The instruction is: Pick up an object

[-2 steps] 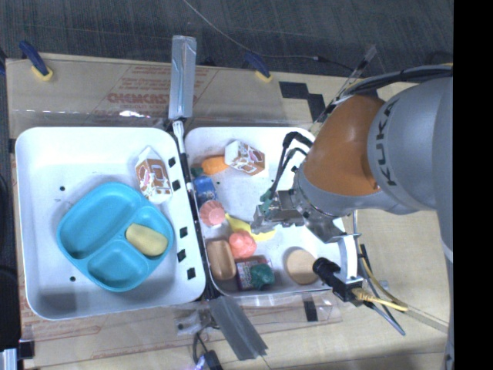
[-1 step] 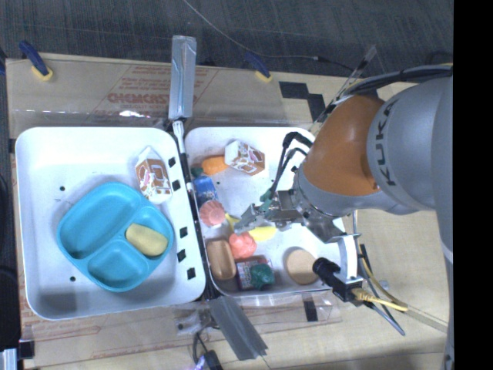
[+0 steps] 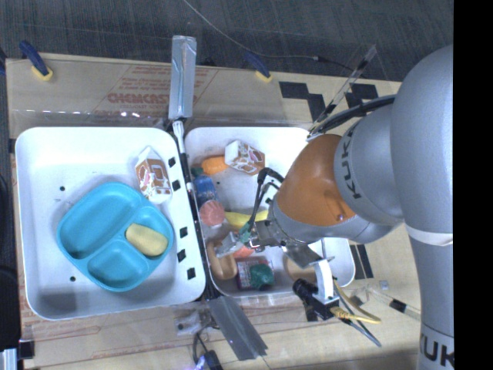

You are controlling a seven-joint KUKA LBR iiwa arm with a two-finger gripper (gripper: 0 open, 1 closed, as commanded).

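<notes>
The grey arm (image 3: pixel 408 168) enters from the right of the frame and bends down over the right-hand bin (image 3: pixel 296 133), its orange band (image 3: pixel 320 183) covering the middle and right part of that bin. The gripper (image 3: pixel 245 241) sits low in the centre of the frame, among the clutter in that bin; dark wrist hardware and cables crowd it, and whether the jaws are wide, narrow or closed on anything cannot be told from here.

In the right bin, the parts that show hold an orange piece (image 3: pixel 214 163) and a small printed carton (image 3: pixel 246 157) near the upper edge, a blue item (image 3: pixel 203 187) and a pink item (image 3: pixel 212 215) along the left wall, something yellow (image 3: pixel 237 219) partly under the wrist, a brownish item (image 3: pixel 223 265) and a dark green block (image 3: pixel 259 276) near the lower edge. Their exact shapes are hard to make out, and whatever lies beneath the arm is hidden.

The left bin (image 3: pixel 46 153) holds a blue divided tray (image 3: pixel 92 230) with a yellow oval object (image 3: pixel 146 240) in one compartment. A second small carton (image 3: pixel 153 176) stands just above the tray, near the wall between the bins. The tabletop (image 3: pixel 92 83) is brown, with clamps along its upper edge.
</notes>
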